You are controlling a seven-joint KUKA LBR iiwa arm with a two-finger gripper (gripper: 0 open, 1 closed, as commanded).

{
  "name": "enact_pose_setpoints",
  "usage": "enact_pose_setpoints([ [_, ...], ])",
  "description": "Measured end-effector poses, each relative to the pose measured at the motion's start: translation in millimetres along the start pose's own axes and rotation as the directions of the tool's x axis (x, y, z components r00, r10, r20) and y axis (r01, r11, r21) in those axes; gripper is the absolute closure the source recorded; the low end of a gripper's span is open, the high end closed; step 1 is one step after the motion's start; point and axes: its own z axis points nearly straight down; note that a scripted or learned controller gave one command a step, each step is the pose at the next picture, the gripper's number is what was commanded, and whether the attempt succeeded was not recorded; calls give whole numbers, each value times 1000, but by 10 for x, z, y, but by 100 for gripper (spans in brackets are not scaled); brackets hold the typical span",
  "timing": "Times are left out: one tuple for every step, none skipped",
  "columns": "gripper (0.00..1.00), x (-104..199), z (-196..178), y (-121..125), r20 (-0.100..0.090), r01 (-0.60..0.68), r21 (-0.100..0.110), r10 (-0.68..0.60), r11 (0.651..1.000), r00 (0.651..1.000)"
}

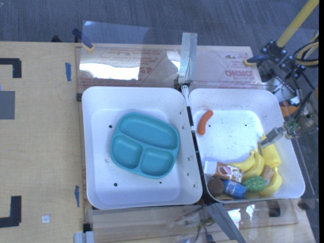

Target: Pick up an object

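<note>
Camera view, first voice: Two white bins side by side, seen from above at a slant. In the left bin (93, 135), a teal divided plate (144, 145). In the right bin (228, 97), an orange toy sausage (204, 121) lying alone toward 10 o'clock. Anything else to pick?

Second voice: Yes, a heap of toys crowded at 5 o'clock of that bin: yellow bananas (251, 162), a yellow lump (272, 156) just beside them, a green toy (255, 183), a blue can (236, 189), a brown carton (229, 172). All touching or overlapping.

First voice: And the gripper (266, 139)?

Second voice: Reaching in from 3 o'clock, low over the top edge of the heap, near the bananas and the yellow lump. Too small and dark to tell how far open; nothing seen held. Cannot tell whether touching the toys or just above them.

First voice: Likely trouble from here?

Second voice: Probably a closing on nothing, or on two things at once (the heap leaves no clear gap around any one toy). Rounded, smooth fruit also likely to squirt sideways under a pinch. A further risk: nudging the pile against the bin wall at 4 o'clock and jamming it there. Sausage well apart from all this, and by the look of it the easier target.
</note>
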Motion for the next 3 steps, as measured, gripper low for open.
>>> enact_pose_setpoints([
  [0,-61,1097,-269,-9,-46,-7,46,999,999],
  [0,-30,1143,-248,-19,-291,-20,290,957,957],
  [100,-28,1078,-232,-20,-287,-18,287,958,958],
])
